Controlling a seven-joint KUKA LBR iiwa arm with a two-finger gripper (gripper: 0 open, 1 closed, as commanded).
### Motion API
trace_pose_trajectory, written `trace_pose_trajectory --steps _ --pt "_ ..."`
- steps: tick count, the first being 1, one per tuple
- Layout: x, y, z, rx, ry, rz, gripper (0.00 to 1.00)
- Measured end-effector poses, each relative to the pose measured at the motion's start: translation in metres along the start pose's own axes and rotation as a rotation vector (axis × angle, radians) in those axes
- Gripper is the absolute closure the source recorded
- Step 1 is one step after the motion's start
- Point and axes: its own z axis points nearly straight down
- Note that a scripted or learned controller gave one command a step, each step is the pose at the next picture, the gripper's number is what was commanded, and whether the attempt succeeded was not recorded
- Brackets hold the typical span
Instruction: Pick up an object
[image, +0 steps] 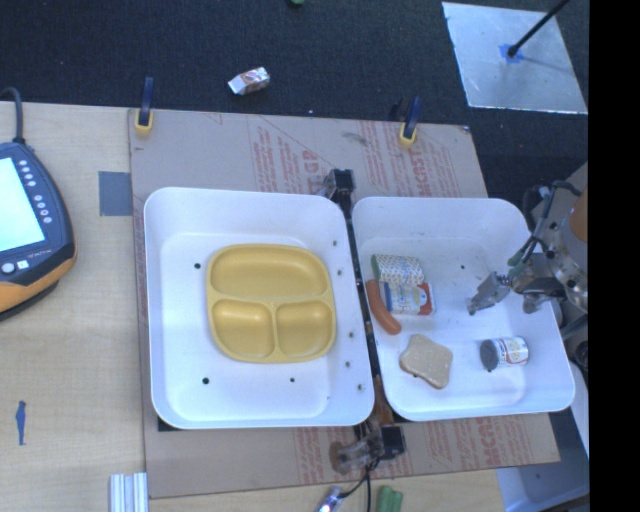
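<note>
The right bin (455, 225) holds a small printed packet (403, 284), a red sausage (381, 307), a slice of bread (427, 361) and a small can lying on its side (504, 352). My gripper (490, 296) hangs over the right part of this bin, above the can and right of the packet. Its fingers point down and to the left, and nothing shows between them. The arm comes in from the right edge.
The left bin (180, 300) bears a yellow divided plate (270, 302). A control pendant (30, 225) lies at the far left of the bench. Two clamps (145, 115) (408, 122) hold the cardboard sheet at the back. A crumpled wrapper (249, 81) lies on the dark floor.
</note>
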Motion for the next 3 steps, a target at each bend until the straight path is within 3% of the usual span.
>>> trace_pose_trajectory --steps 1,2,3 --pt "0.053 -0.022 0.116 -0.004 -0.002 -0.003 0.0" --pt "0.064 -0.027 0.116 -0.005 -0.002 -0.002 0.0" --pt "-0.005 0.056 0.115 -0.004 -0.002 0.0 0.0"
